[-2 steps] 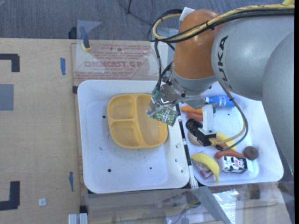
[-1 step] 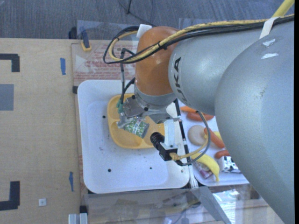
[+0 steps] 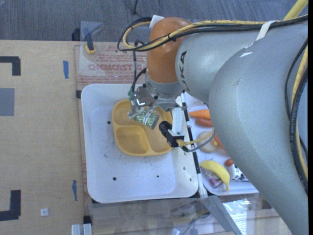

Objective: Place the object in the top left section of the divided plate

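- Gripper (image 3: pixel 141 109) of the grey arm (image 3: pixel 244 82) hangs low over the yellow divided plate (image 3: pixel 139 143), above its upper part; the fingers are hidden under the wrist, so it is not possible to tell if they are open or closed.
- Just below the gripper there is a small object (image 3: pixel 146 117) with a green and white pattern. It touches or nearly touches the metal of the gripper, and it is over the upper middle part of the plate. Whether it is held or only lies on the plate cannot be seen.
- The object is small and a little blurred; its exact shape is not clear.
- The divided plate lies in the left white bin (image 3: pixel 127 180), near the bin's upper right part. Its lower left section is well visible; the right part is partly covered by the arm.
- The white bin has some small dark spots on its floor.
- In the right white bin (image 3: pixel 215 187) lie a banana (image 3: pixel 217 173), an orange carrot (image 3: pixel 201 114) and some other pieces, mostly under the arm.
- The bench (image 3: pixel 39 131) is light wood, with black marks and pieces of blue tape (image 3: pixel 65 69) on it.
- Behind the bins there is a piece of cardboard with red print (image 3: pixel 107 67), and further a grey carpet floor (image 3: pixel 58 9) with a dark cable.
- Yellow cables (image 3: pixel 146 26) run along the arm near the orange band (image 3: pixel 164 48).
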Motion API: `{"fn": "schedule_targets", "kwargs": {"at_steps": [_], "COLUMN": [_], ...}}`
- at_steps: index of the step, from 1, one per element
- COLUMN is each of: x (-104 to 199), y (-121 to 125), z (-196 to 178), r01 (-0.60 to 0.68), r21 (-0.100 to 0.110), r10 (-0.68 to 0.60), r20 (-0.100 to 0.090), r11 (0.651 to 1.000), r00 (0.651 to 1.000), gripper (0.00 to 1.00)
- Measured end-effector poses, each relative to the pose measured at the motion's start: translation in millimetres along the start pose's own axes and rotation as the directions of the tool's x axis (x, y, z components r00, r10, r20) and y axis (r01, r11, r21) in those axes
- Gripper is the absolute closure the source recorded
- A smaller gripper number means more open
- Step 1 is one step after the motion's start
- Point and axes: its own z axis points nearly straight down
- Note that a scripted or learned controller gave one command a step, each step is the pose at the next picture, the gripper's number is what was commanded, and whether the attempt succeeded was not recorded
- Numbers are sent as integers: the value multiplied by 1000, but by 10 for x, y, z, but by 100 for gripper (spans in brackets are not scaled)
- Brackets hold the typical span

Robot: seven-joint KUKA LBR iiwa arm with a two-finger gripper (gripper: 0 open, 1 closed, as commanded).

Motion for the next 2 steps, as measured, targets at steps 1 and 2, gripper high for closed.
{"fn": "schedule_targets", "kwargs": {"at_steps": [1,2], "x": [-284,109], "y": [-388,-552], "z": [-675,-669], "r01": [-39,49], "r21": [1,3], "r10": [39,-49], "r20": [0,-1], "r11": [999,999], "r00": [999,999], "gripper": [100,100]}}
